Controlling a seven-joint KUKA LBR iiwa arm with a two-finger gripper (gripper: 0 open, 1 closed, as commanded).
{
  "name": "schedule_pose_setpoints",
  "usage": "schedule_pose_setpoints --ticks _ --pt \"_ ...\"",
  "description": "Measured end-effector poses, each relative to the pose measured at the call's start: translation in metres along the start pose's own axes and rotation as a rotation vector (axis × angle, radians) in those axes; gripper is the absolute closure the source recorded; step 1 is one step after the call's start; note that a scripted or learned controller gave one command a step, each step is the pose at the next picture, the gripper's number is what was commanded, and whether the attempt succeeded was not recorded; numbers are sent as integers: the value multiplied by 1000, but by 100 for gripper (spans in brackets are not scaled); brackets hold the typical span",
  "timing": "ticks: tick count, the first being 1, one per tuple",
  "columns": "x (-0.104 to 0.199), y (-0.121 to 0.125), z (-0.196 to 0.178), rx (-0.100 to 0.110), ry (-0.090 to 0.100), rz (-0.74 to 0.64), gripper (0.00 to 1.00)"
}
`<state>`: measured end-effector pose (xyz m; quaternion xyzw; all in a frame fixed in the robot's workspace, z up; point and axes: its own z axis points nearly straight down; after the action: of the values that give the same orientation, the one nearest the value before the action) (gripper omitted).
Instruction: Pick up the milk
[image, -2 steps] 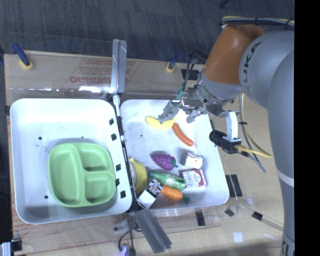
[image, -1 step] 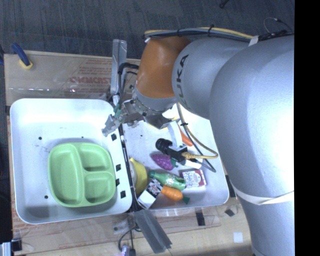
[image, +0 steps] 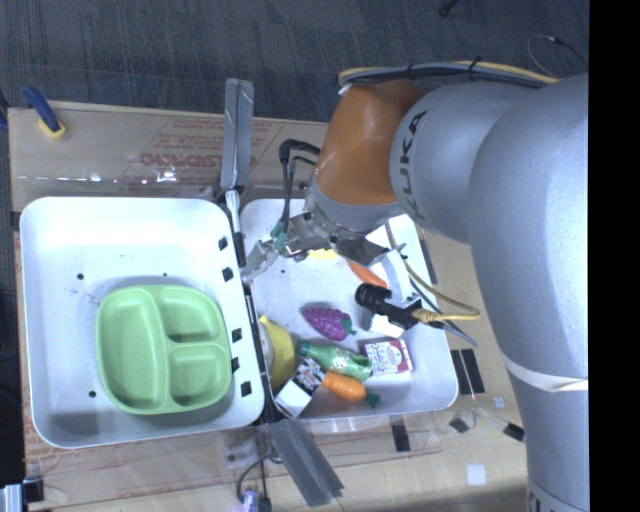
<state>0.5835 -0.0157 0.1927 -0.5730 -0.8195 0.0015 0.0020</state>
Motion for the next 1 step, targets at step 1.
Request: schedule_pose_setpoints --ticks 1 --pt "-73 -68 24 -3 -1 -242 0"
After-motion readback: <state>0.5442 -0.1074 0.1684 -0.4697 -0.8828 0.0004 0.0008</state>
